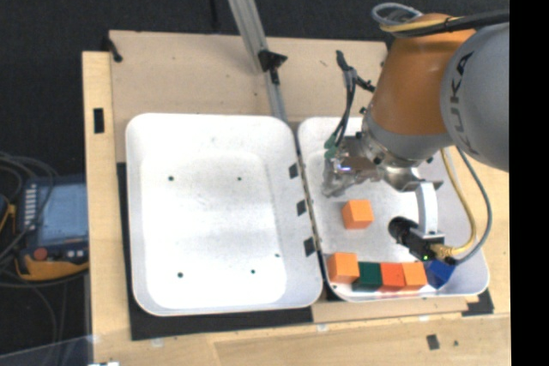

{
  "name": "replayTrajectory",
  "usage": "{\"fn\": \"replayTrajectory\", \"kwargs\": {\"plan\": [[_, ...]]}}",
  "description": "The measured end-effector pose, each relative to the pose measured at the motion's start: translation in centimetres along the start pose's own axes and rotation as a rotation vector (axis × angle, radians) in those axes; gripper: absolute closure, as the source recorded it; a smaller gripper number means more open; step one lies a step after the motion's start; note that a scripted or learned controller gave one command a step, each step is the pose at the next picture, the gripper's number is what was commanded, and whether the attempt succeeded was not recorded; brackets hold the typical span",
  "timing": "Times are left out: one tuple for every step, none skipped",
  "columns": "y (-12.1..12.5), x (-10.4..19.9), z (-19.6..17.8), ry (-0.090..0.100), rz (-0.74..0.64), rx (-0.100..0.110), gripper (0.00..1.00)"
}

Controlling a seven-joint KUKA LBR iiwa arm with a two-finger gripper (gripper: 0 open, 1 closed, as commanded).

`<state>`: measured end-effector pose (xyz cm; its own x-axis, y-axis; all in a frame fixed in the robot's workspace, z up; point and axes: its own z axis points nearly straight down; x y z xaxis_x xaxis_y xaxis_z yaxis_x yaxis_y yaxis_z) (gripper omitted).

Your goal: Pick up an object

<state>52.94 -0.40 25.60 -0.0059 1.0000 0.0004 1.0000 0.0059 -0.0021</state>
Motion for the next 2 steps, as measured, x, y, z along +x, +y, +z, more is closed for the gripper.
{"fn": "replayTrajectory", "kwargs": {"plan": [[1.4, 5.6, 0.5, 0.000, -0.002, -0.003, 1.00], [1.7, 10.3, 0.8, 0.001, -0.002, -0.002, 1.00]]}}
